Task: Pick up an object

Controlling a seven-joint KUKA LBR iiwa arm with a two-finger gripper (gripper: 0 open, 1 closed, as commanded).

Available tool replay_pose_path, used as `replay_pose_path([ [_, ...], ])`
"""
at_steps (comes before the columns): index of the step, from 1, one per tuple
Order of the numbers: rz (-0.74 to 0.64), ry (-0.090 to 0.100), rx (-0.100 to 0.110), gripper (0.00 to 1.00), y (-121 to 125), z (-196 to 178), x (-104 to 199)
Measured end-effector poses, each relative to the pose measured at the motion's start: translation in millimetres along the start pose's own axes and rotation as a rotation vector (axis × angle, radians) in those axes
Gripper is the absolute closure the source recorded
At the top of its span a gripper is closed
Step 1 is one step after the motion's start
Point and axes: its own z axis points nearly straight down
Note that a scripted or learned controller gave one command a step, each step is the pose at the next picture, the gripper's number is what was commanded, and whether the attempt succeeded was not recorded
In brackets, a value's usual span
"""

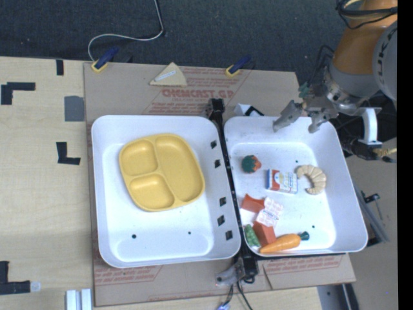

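Note:
My gripper (pixel 301 119) hangs over the far rim of the right bin (pixel 342 160), open, its two grey fingers spread apart with nothing between them. Below it in the right bin lie a croissant (pixel 312 178), a small red, white and blue carton (pixel 282 181), a green and red strawberry-like toy (pixel 251 164), a red packet with a white label (pixel 266 213) and an orange carrot (pixel 281 243) near the front rim.
The left bin (pixel 106 173) holds a yellow divided plate (pixel 161 171). A black divider with clips (pixel 222 173) runs between the bins. Both bins rest on a cardboard sheet (pixel 193 86) with blue clamps at the back.

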Motion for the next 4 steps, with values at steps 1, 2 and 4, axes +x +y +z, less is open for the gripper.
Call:
replay_pose_path([
  [1,0.001,0.001,0.006,0.00,27.8,136.8,24.4],
  [2,0.001,-0.002,-0.003,0.00,-19.2,148.5,46.0],
  [4,-0.001,0.000,-0.002,1.00,-18.3,49.6,82.3],
])
